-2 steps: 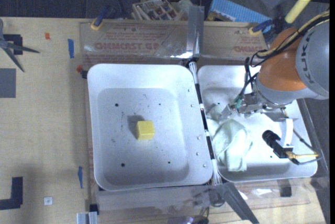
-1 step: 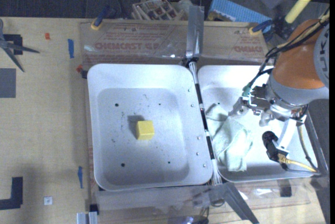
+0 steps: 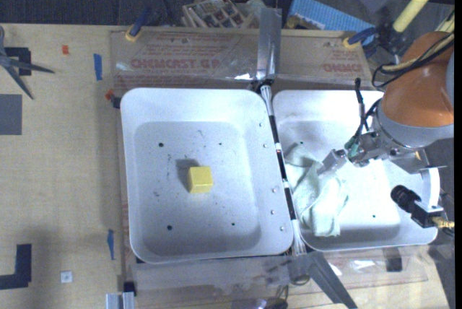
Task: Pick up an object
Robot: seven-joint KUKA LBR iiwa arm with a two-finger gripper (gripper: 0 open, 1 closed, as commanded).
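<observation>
Pale cloth (image 3: 317,193) under hand (image 3: 333,160), grip state impossible to tell.

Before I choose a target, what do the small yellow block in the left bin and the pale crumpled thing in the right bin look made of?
The small yellow block looks like foam or sponge, possibly matte plastic: squared faces, no shine, a crisp shadow. The pale crumpled thing looks like soft cloth: limp folds, a greenish-white tint, draped against the bin wall. The shallow white bins look like smooth moulded plastic with rounded corners.
</observation>
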